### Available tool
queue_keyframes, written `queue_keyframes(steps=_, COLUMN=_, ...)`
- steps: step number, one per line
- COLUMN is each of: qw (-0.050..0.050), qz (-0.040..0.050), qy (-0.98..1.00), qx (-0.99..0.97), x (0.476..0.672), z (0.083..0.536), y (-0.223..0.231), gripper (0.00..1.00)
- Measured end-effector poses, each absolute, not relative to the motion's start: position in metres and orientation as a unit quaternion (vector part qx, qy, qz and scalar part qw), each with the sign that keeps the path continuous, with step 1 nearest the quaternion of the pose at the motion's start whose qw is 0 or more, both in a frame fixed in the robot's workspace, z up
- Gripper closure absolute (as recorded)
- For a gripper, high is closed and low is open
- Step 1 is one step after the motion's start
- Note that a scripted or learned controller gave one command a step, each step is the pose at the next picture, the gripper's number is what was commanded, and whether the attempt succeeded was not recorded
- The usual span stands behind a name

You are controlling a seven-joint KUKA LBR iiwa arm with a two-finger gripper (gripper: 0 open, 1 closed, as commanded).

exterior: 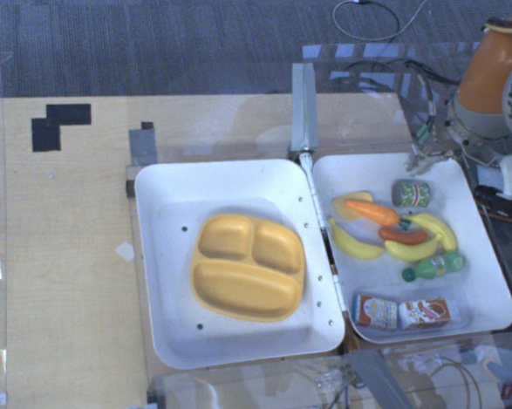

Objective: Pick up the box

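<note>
Box [406, 311] lies flat at the near edge of the right bin [499, 300], not yet grasped.
The hand [427, 157], its state not discernible, should be lowered squarely over the box, clear of the green bottle [433, 267] nearby.

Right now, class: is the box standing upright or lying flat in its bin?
Lying flat: the box rests on its broad side along the right bin's near edge.
</note>
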State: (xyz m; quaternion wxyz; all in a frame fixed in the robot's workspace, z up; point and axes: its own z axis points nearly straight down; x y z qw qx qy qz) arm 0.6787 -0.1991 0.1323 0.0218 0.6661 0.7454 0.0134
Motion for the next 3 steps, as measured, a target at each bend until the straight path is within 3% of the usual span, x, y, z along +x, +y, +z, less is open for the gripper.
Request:
queue_keyframes(steps=1, qw=0.004, qz=0.0023, qy=0.723, qx=0.691, x=0.671, z=0.161, y=-0.166, gripper=1.0)
queue_keyframes(steps=2, qw=0.004, qz=0.0023, qy=0.693, qx=0.721, x=0.671, z=0.226, y=-0.163, gripper=1.0)
queue_keyframes(steps=3, qw=0.002, qz=0.0009, qy=0.709, qx=0.705, x=0.656, z=0.22, y=-0.174, gripper=1.0)
